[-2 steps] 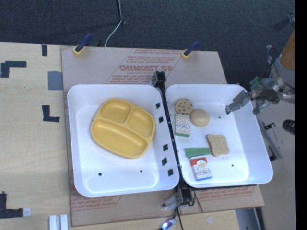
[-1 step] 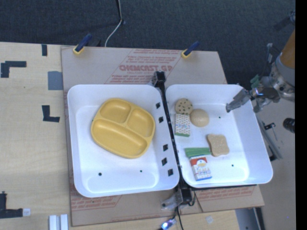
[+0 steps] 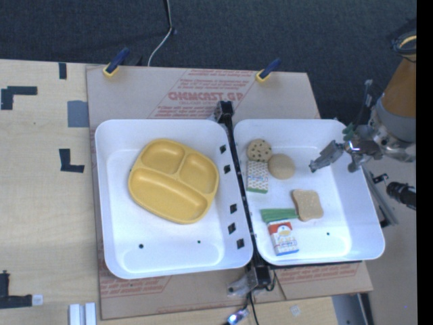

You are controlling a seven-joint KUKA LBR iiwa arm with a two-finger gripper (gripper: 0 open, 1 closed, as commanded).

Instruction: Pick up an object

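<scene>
Right bin: shallow white plastic bin (image 3: pixel 352 246), holding six small play-food pieces.
Bread: tan toast-shaped slice (image 3: pixel 308 204), mid-bin toward the right wall; likely light, stiff, flat. Judged best taken across its short edges.
Bun: round beige ball (image 3: pixel 281 166), near the divider; probably smooth, may roll.
Cookie: brown speckled disc (image 3: pixel 258 149), far left corner.
Wafer: pale patterned rectangle (image 3: pixel 257 177), against the left wall.
Green strip: flat green piece (image 3: pixel 278 214), beside the bread.
Carton: small red-and-white box (image 3: pixel 284 238), near front edge; boxy, easy sides.
Left bin: yellow compartment tray (image 3: pixel 174 179) at centre.
Jaws: grey two-finger gripper (image 3: pixel 327 158) over the right bin's far right; jaws spread, holding nothing.
</scene>
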